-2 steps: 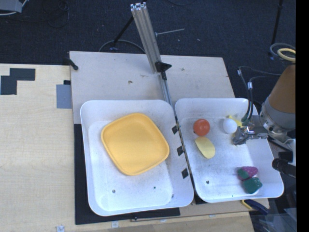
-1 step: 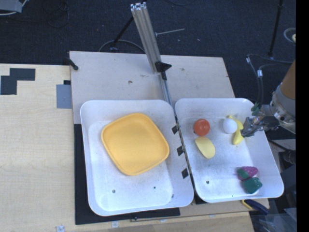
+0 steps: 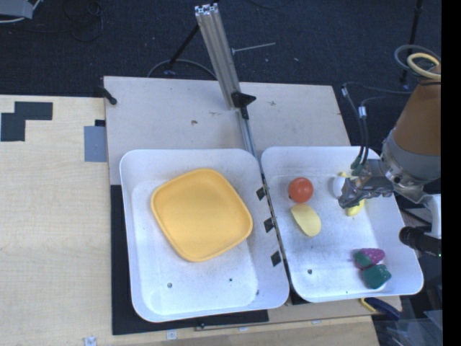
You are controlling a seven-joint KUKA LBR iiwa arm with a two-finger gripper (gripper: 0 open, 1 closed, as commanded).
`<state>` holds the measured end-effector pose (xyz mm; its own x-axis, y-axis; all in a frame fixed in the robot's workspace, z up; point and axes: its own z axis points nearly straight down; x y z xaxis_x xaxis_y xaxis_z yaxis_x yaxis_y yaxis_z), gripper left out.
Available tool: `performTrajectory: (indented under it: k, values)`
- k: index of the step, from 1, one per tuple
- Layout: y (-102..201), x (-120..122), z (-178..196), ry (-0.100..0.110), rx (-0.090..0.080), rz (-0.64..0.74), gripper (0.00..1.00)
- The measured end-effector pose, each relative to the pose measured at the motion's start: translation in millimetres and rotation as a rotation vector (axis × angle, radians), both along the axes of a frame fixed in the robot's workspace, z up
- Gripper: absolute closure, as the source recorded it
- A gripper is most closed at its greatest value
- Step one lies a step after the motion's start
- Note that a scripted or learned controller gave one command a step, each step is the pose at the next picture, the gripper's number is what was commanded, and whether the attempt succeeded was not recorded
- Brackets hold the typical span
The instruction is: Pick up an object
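Camera view: tool point(image 3: 354, 195) low in the right bin point(image 3: 328, 283), by its far right wall; whether wide or narrow, cannot tell. Small yellow piece point(image 3: 353, 209) just beneath it, touching or nearly so, not shown as gripped. Red ball point(image 3: 301, 189) and yellow lemon-shaped object point(image 3: 307, 220) well to the left, untouched. Likely risks: closing off-centre and nudging the piece against the wall; lifting away with nothing.
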<state>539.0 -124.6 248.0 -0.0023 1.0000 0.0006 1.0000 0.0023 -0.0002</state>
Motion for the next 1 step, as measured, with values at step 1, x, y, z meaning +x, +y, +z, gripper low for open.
performTrajectory:
  k: [1]
  values:
    - [56.5,14.1,0.3,0.0,-0.001,0.001,1.0]
